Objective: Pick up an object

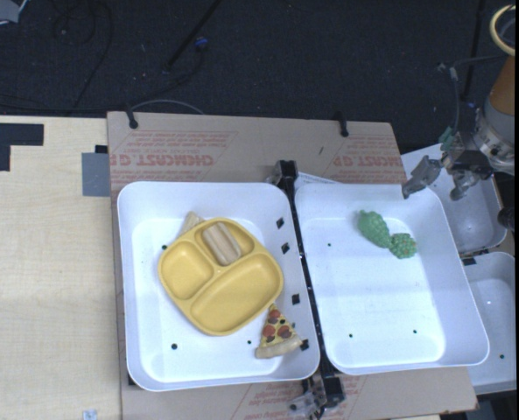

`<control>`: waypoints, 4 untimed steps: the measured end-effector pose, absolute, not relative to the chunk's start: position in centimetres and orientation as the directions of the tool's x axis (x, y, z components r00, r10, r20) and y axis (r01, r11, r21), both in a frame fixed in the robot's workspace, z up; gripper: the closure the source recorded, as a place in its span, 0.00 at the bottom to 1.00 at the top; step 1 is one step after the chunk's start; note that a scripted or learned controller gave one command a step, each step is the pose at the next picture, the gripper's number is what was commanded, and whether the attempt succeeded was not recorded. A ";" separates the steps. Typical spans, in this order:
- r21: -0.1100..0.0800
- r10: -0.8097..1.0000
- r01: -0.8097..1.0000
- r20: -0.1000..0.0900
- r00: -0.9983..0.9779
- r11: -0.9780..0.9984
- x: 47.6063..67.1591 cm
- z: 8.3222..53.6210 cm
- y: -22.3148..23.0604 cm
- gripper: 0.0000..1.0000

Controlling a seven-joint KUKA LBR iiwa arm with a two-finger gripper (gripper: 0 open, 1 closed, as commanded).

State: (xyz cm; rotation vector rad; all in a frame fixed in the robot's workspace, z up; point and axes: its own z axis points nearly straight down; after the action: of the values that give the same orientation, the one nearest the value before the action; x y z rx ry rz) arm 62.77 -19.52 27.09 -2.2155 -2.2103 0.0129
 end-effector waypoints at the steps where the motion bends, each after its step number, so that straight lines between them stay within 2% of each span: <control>1: -0.002 1.000 1.000 0.001 0.000 0.000 63.0 27.9 -19.5 0.00; 2: -0.005 1.000 1.000 0.001 0.000 0.000 62.0 23.0 -19.4 0.00; 4: -0.005 1.000 1.000 0.001 0.000 0.000 61.5 14.4 -19.1 0.00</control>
State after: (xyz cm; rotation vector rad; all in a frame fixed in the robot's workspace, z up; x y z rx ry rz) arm 61.52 -19.07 14.40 -2.2186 -2.2177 0.0047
